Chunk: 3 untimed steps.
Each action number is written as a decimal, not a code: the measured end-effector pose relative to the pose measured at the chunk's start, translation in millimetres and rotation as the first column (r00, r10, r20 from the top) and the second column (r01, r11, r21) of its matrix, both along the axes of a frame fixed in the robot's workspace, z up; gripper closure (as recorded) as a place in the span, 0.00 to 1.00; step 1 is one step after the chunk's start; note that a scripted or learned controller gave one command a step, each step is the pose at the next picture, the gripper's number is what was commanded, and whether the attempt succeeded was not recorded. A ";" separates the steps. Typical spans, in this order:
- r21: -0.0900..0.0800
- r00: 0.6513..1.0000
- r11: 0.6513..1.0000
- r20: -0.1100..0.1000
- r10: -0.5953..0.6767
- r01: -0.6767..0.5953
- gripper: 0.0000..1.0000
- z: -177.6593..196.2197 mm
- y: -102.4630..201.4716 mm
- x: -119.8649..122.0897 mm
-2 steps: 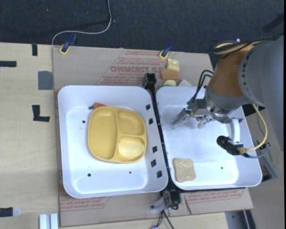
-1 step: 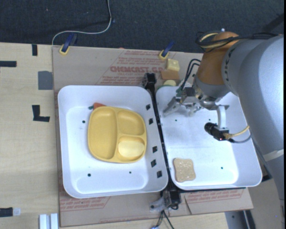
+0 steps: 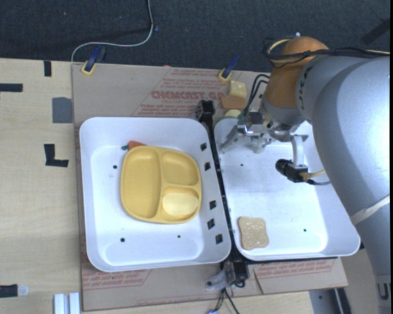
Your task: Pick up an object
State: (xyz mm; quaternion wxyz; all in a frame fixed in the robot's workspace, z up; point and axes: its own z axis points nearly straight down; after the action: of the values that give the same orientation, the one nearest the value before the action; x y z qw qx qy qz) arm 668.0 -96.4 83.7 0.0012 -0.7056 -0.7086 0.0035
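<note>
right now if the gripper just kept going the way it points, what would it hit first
The gripper hangs over the far left corner of the right bin, apparently pointing down. Going straight on, it would probably meet the bin's bare white floor near the divider. Depth is hard to judge, and the tan sponge lies well off that line.

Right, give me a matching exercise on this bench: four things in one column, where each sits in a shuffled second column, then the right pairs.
Things:
1. yellow divided plate
2. tan speckled slice
3. gripper
4. blue clamp

Places:
A. near end of the right bin
B. far edge of the cardboard sheet
C. inside the left bin
D. far end of the right bin

Pairs: 1-C, 2-A, 3-D, 4-B
</note>
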 end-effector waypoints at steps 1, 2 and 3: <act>0.000 1.000 1.000 0.004 -0.002 0.002 1.00 10.1 0.5 -0.4; 0.000 1.000 1.000 0.003 -0.002 0.002 0.00 9.8 0.3 -0.6; 0.002 1.000 1.000 0.005 -0.004 0.004 0.00 0.4 0.5 -36.9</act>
State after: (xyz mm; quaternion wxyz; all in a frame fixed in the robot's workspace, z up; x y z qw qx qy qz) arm 631.1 -95.9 84.2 0.0000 -0.7070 -0.7072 0.0009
